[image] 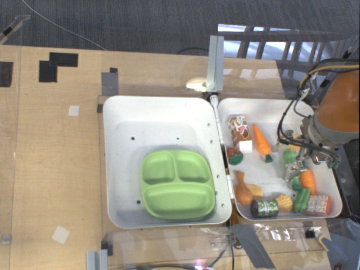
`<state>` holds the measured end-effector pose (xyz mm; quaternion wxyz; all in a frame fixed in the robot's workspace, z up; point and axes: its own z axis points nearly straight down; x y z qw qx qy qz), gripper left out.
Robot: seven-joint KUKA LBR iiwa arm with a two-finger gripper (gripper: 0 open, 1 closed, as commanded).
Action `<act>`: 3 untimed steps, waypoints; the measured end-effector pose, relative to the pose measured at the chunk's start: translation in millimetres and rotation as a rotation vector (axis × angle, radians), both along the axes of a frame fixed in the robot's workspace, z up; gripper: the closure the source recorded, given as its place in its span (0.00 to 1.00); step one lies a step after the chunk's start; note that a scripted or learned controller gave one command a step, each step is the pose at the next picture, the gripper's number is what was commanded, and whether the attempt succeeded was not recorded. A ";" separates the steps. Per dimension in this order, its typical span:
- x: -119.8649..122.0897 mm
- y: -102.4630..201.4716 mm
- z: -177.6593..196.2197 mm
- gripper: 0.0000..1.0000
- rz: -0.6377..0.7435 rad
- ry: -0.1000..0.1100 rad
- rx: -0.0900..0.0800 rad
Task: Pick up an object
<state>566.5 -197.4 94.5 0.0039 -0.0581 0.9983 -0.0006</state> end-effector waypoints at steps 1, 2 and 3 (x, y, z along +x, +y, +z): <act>73.7 74.4 -5.9 0.00 0.169 -0.006 0.001; -37.9 114.0 -2.9 0.00 0.045 -0.007 -0.002; 54.1 92.3 -5.1 0.00 0.426 -0.007 -0.005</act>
